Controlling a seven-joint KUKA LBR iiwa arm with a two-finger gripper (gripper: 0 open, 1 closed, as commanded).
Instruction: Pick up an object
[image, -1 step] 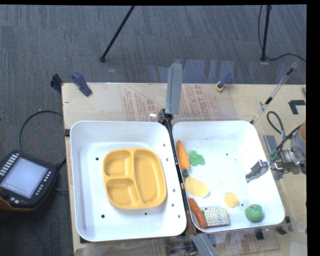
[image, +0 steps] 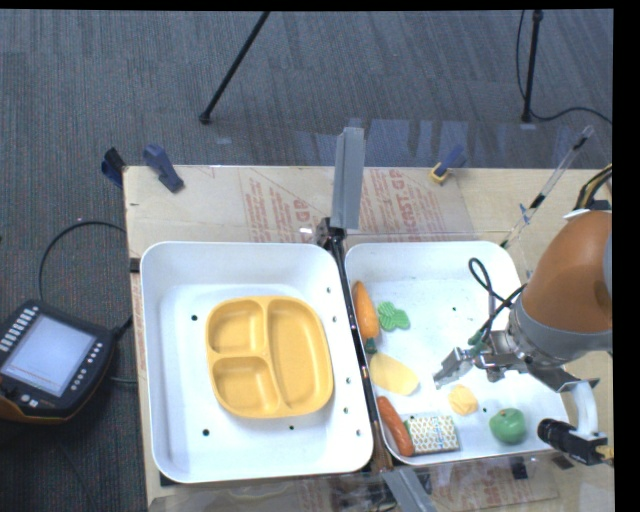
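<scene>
Objects sit in right bin (image: 430, 260), lower right of frame: carrot (image: 366, 310), green apple (image: 508, 426). Left bin (image: 170, 300) holds yellow tray (image: 270, 356). Plywood desk (image: 230, 205), grey carpet (image: 120, 80). Arm enters right; claw (image: 455, 366) open, holding nothing, above bin centre.

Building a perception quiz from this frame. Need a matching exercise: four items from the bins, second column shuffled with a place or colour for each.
Items:
1. divided plate
2. carrot
3. apple
4. gripper

Descriptions:
A. green, near the right bin's front right corner
B. yellow, in the middle of the left bin
C. orange, along the right bin's left wall
D. above the right bin, beside a small yellow piece

Pairs: 1-B, 2-C, 3-A, 4-D
</scene>
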